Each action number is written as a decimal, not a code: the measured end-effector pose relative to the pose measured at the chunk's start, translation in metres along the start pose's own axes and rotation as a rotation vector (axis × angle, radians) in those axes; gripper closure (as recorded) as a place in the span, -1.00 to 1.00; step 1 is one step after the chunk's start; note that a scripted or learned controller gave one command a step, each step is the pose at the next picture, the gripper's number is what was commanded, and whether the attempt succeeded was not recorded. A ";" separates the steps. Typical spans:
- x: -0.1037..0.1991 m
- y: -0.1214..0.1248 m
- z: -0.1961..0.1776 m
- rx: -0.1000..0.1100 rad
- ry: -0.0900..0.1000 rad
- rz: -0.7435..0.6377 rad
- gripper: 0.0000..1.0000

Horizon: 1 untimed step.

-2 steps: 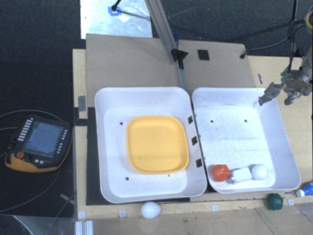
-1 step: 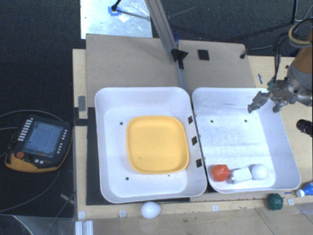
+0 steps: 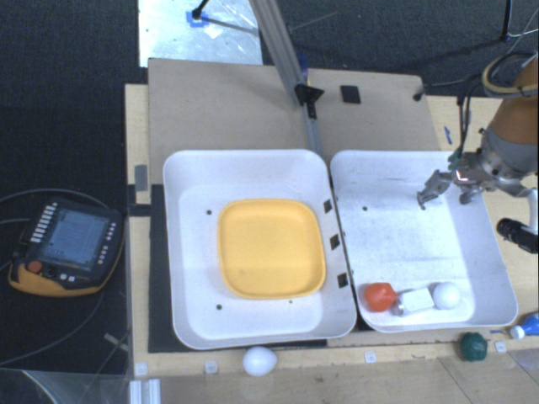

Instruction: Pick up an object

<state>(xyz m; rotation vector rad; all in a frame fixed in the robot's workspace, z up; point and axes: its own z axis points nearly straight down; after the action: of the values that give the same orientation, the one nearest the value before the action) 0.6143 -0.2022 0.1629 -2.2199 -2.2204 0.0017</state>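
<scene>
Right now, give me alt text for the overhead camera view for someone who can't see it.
A robot arm's end effector hovers over the right white bin, which holds a red ball, a white block and a white ball along its near edge. The left bin holds a yellow plate.

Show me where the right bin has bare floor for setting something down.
The right bin has bare floor across its middle, between the gripper at the upper right and the near wall. The near edge is crowded: an orange object, a white block and a white ball sit in a row there.
</scene>
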 end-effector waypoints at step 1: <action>-0.001 -0.007 0.060 0.001 0.000 0.000 -1.00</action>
<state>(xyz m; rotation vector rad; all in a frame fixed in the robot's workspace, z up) 0.6071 -0.2029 0.1034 -2.2196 -2.2197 0.0026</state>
